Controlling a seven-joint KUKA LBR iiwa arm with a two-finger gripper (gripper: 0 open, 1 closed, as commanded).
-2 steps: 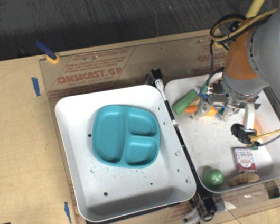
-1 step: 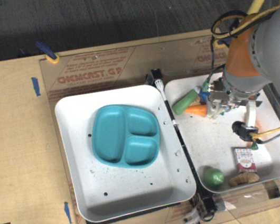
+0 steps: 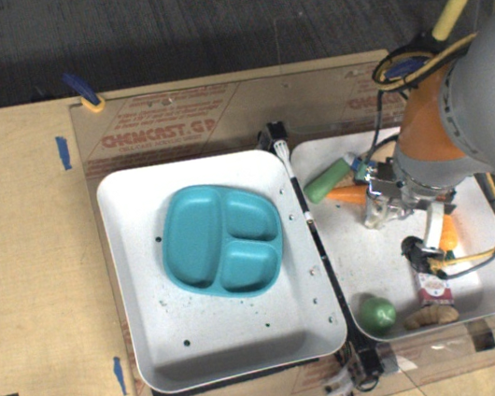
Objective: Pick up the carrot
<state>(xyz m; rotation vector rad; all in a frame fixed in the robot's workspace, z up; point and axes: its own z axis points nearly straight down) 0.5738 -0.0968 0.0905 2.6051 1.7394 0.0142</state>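
Carrot point(image 3: 347, 195): lies in the right bin point(image 3: 492, 291), near its far left corner, pointing roughly left-right. Its right end runs under the tool point(image 3: 385, 213). A green cucumber-like vegetable point(image 3: 327, 180) lies just beside it on the far side, tilted, touching or nearly so.

Tool: hangs over the far half of the right bin, right at the carrot's right end. Clear plastic parts blur the tip; cannot tell whether it is released or clenched, nor whether it touches the carrot.

Arm point(image 3: 462, 126): grey with orange band, covers the right bin's far right corner.

Right bin, near edge: green round fruit point(image 3: 376, 313) near the near left corner; a brown lumpy item point(image 3: 430, 316) just right of it.

Left bin point(image 3: 140, 287): teal divided plate point(image 3: 221, 239) about centre.

Both bins sit on the worktop point(image 3: 39, 305).
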